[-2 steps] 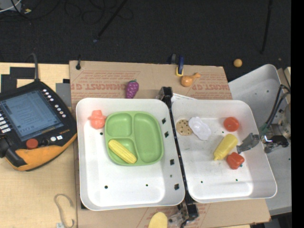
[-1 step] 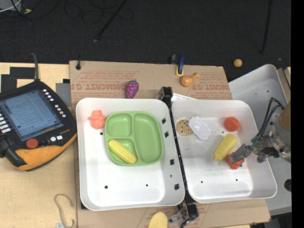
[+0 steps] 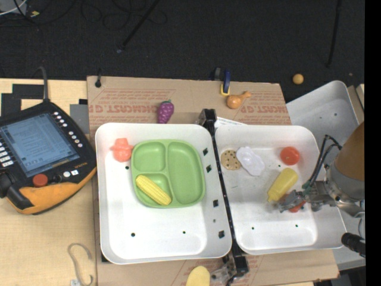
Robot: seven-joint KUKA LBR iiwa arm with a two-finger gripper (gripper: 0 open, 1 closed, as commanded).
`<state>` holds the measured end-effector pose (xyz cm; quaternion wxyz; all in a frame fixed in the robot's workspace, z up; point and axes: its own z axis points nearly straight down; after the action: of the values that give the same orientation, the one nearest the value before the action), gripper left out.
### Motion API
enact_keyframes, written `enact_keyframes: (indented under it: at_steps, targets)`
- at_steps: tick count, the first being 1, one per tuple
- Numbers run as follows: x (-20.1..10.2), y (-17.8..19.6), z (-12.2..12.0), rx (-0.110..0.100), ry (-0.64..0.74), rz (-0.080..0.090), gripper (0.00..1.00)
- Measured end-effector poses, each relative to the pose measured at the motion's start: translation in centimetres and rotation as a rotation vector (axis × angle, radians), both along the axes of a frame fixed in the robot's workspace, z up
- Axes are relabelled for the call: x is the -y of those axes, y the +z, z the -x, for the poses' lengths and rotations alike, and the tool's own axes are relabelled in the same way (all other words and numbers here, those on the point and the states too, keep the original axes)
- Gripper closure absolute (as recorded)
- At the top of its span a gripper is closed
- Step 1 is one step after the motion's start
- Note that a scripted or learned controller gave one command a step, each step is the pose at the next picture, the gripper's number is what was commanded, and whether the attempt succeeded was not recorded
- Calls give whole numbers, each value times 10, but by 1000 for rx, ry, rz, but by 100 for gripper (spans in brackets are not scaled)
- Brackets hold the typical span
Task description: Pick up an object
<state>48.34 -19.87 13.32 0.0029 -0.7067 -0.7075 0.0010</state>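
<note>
The hand (image 3: 292, 205) sits low in the right bin (image 3: 309, 234), touching the lower end of the yellow piece (image 3: 282, 184), whose long axis runs up-right; its opening I cannot tell.

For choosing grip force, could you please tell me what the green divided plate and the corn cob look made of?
Green divided plate: probably moulded plastic, uniform colour, smooth with a faint sheen. Corn cob: likely a plastic toy, evenly yellow and slightly glossy; its hardness can't be told.
</note>
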Motion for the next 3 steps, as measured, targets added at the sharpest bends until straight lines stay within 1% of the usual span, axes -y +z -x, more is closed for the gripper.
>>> enact_keyframes:
  at_steps: [1, 2, 3]
  targets:
    - [-2, -48, 0, 3, 1, 1, 0]
    - [0, -35, -1, 7, -5, 2, 100]
    - [1, 7, -4, 7, -1, 3, 100]
